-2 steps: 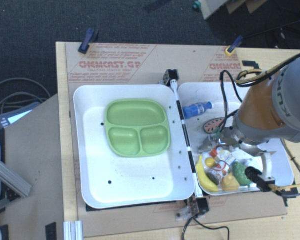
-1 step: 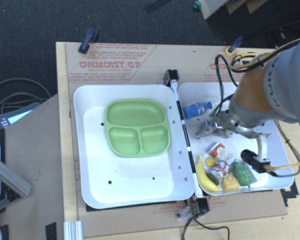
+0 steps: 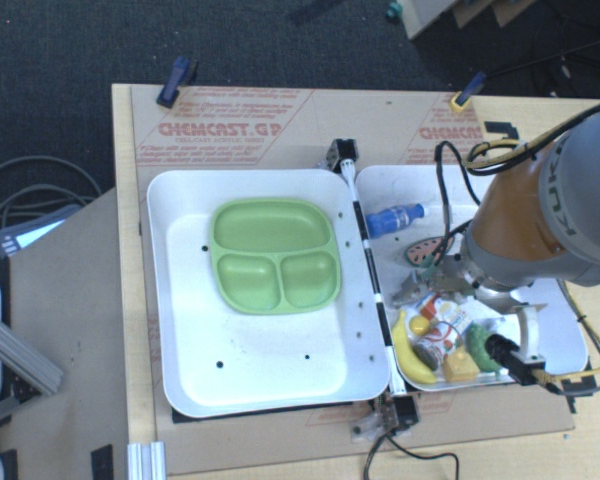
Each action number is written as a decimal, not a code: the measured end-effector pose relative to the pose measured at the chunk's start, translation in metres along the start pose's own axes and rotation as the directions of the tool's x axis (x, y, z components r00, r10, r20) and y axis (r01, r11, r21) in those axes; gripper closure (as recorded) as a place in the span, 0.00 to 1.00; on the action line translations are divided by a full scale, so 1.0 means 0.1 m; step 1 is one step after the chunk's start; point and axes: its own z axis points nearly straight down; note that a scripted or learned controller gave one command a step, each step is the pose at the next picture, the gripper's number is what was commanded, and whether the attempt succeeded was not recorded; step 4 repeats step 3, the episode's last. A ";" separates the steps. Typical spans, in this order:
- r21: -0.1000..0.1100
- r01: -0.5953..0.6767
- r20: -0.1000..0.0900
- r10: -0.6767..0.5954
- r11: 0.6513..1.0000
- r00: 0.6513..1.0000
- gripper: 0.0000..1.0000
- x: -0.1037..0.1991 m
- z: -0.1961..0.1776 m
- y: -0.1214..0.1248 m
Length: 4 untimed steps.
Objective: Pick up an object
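Observation:
The right bin (image 3: 570, 343) holds a pile of small items. A blue bottle (image 3: 391, 218) lies at its far left, with a reddish round piece (image 3: 420, 252) just below it. A yellow banana (image 3: 411, 356) curves along the near left corner, beside a red-and-white packet (image 3: 441, 326), a yellow block (image 3: 460, 369) and a green item (image 3: 481, 347). The grey arm with its orange band (image 3: 510, 218) hangs over this bin. My gripper (image 3: 430, 290) is low over the pile, right above the packet and banana. The arm hides part of the pile.
The left bin (image 3: 180, 358) bears a green divided plate (image 3: 276, 254) at its far middle. A metal clamp (image 3: 342, 154) joins the bins at the back and another (image 3: 392, 413) at the front. Cables run along the arm's right side.

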 end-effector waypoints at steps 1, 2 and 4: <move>-0.002 0.002 0.001 -0.002 1.000 1.000 0.00 -0.08 -0.01 0.82; -0.005 0.003 0.002 -0.003 1.000 1.000 1.00 -0.08 -0.11 0.83; -0.004 0.003 -0.001 -0.003 1.000 1.000 1.00 0.78 -1.01 0.62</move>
